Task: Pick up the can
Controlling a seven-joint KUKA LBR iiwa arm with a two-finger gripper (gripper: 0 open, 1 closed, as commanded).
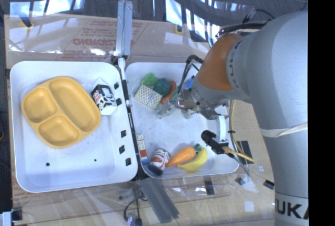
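The can [159, 158], red and white with a dark open end, lies on its side in the front left corner of the right bin [172, 131]. My gripper [168, 106] is low over the back half of that bin, well behind the can and apart from it. It sits right beside a patterned box [148, 96]. The grey arm with its orange band [220, 68] comes in from the right and hides part of the bin's right side.
A toy carrot [181, 156] and a banana [194, 161] lie just right of the can. Green [149, 80] and teal [162, 86] items sit at the back. The left bin [63, 167] holds a yellow divided plate [60, 111] and a black-and-white carton [104, 98].
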